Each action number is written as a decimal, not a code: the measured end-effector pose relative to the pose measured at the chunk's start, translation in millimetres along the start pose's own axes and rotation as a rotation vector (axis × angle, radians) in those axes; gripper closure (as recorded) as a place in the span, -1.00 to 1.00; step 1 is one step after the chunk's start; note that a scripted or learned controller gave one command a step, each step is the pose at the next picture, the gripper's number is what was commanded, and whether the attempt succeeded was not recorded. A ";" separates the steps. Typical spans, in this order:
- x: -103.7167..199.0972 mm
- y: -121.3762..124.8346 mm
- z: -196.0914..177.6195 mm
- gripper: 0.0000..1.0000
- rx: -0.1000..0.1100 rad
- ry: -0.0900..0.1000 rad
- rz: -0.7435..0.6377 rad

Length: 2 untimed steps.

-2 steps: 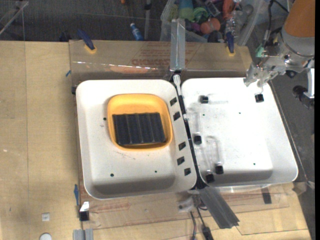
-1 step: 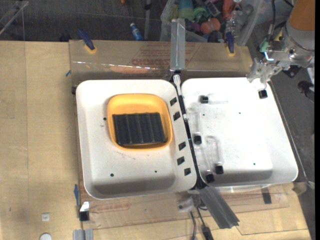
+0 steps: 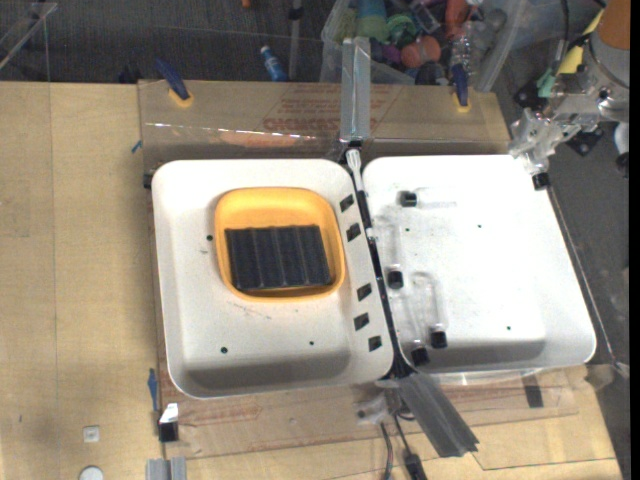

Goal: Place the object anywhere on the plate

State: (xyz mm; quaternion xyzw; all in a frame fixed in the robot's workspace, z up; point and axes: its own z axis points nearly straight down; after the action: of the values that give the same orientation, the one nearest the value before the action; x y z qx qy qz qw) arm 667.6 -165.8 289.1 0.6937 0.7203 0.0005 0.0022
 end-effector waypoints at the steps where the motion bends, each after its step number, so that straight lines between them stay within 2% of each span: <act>1: -32.9 -1.1 -32.3 1.00 -0.001 -0.001 -0.173; 2: -57.4 -2.0 -86.6 1.00 -0.001 -0.001 -0.234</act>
State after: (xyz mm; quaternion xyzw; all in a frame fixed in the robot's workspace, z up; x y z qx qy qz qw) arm 667.4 -223.0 375.8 0.6050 0.7962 0.0004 0.0030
